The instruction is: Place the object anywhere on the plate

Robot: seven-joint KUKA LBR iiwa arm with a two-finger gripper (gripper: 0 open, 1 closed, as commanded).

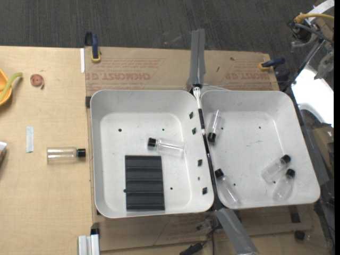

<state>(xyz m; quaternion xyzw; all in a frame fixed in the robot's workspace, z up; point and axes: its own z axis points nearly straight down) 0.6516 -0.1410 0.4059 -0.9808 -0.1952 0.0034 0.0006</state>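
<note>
A clear vial (166,146) with a black cap lies on its side in the left bin (106,116), just above the dark ribbed plate (144,183); likely light, stiff, slippery and prone to roll, best gripped across its body

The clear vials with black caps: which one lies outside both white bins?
The vial on the wooden bench, left of the left bin, cap pointing right. The others all lie inside the bins.

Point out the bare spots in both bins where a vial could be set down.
Left bin: open floor above the vial and right of the black plate. Right bin: open middle, between the divider vial and the corner pair. Crowded: lower right corner and lower left by another vial.
</note>
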